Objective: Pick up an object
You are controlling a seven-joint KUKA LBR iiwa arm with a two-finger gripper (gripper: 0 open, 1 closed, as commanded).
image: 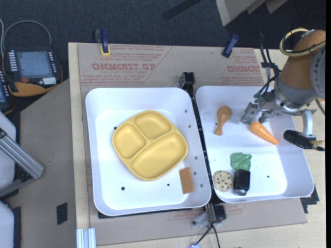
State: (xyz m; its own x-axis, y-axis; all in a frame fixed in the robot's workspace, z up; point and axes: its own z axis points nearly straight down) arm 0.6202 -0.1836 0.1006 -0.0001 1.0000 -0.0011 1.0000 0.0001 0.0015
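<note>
My gripper (255,115) hangs in the right bin (295,182), near its back right, and its fingers stand open. Just below and to the right of it lies an orange carrot (265,133), whose thick end sits right at the fingertips. Nothing is held between the fingers. A tan drumstick (223,119) lies to the left of the gripper. Toward the front of this bin are a green leafy piece (240,160), a speckled cookie (223,180) and a small black block (241,182).
The left bin (98,138) holds a yellow divided plate (150,144) and a small brown block (185,180) at its front right. A black rail (196,133) runs between the bins. The arm's grey and orange wrist (300,71) stands over the right bin's back right corner.
</note>
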